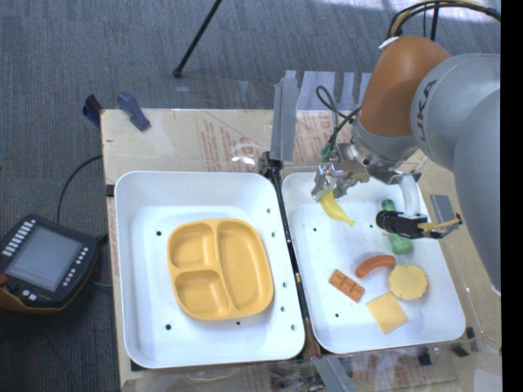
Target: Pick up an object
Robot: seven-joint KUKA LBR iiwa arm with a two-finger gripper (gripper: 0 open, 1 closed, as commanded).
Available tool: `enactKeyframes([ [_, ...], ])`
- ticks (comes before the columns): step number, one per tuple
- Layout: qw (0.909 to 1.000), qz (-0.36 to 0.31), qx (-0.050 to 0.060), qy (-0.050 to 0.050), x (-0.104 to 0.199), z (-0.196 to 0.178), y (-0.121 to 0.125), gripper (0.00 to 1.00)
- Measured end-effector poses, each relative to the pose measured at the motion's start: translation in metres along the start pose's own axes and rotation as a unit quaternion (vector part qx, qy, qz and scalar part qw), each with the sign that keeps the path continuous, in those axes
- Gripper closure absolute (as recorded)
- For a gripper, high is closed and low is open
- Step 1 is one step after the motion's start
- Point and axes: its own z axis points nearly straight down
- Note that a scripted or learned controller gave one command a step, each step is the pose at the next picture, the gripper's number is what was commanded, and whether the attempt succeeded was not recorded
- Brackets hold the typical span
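While the arm point(441, 104) reaches in from your right, its gripper point(333, 182) hangs over the back left part of the right bin point(323, 300). You see a banana point(336, 209) just under the fingertips, with its upper end between the 2 fingers and its lower end pointing down toward the bin floor. The fingers look closed on that upper end, so the banana appears to be held, tilted, with its tip close to or touching the white floor; you cannot tell which.

In the same bin you find 5 more things. A green piece point(399, 242) lies near the right wall, with a black part of the robot's gear point(400, 222) over it. A sausage point(374, 265) lies near the middle, just left of a round yellow biscuit point(408, 282). An orange wafer point(346, 285) sits left of the sausage, and a yellow cheese slice point(386, 313) lies in front of the biscuit, near the front wall.

The left bin point(139, 300) holds a yellow plate point(219, 268) with 3 compartments, lying flat near the middle.

Off the bench, at your left, a pendant point(41, 261) with a grey screen lies on the carpet, and a blue clamp point(132, 109) sits at the bench's back left corner.
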Motion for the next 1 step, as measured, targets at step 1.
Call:
enactKeyframes([
  [1, 0.9987, -0.051, 0.003, 0.0, 0.0289, 0.0029, -0.0512, 1.0],
])
